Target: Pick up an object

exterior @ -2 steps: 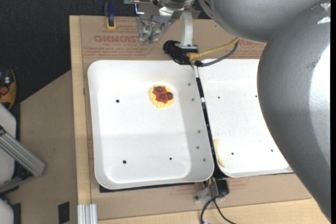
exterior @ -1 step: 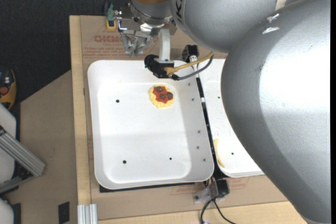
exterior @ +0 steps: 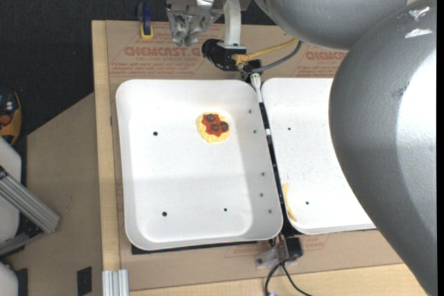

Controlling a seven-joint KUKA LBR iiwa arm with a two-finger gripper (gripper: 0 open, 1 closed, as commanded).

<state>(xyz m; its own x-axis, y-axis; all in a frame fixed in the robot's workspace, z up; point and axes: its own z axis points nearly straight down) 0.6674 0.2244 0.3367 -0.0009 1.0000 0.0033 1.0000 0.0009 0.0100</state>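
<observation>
A small yellow disc with red and dark toppings, like a toy pizza (exterior: 214,127), lies in the left white bin (exterior: 139,170), in its upper middle. My gripper (exterior: 186,33) hangs above the bench beyond the bin's far edge, up and to the left of the toy. Nothing shows between its fingers. A pale yellow object (exterior: 286,203) peeks out at the left edge of the right bin (exterior: 312,149), mostly hidden by the arm.
The grey arm covers most of the right bin and the upper right of the view. A blue and yellow clamp (exterior: 146,19) stands at the bench's far left corner. A cable connector (exterior: 288,247) sits at the front edge between the bins.
</observation>
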